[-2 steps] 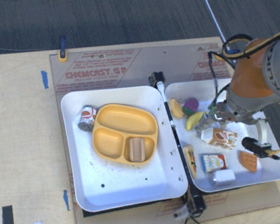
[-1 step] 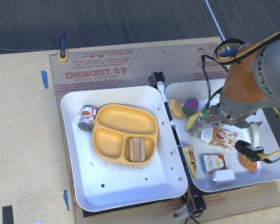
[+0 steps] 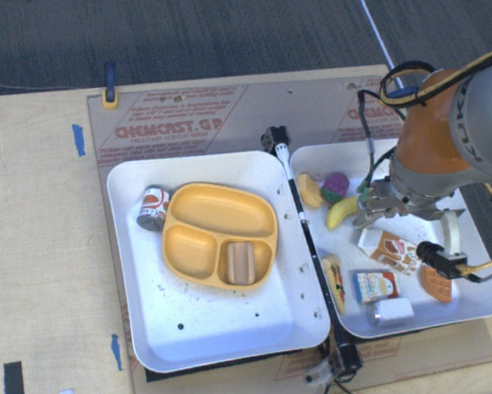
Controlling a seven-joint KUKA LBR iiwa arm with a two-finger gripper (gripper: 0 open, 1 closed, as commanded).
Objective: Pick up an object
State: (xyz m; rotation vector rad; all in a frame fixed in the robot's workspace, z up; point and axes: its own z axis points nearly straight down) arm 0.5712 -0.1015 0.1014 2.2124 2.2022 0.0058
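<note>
the banana [image 3: 341,212] lies just left of the gripper [image 3: 377,209], beside the purple fruit [image 3: 337,183]; light, smooth, curved, best pinched across its middle; jaws' state i cannot tell

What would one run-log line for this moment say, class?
arm: over right bin | gripper: beside banana, nothing seen held | left bin: yellow tray, can | status: not yet picked

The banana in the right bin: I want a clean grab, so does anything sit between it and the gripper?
Nothing visible does. The gripper hangs just right of the banana, with bare bin floor between. A purple object touches the banana's upper side.
</note>
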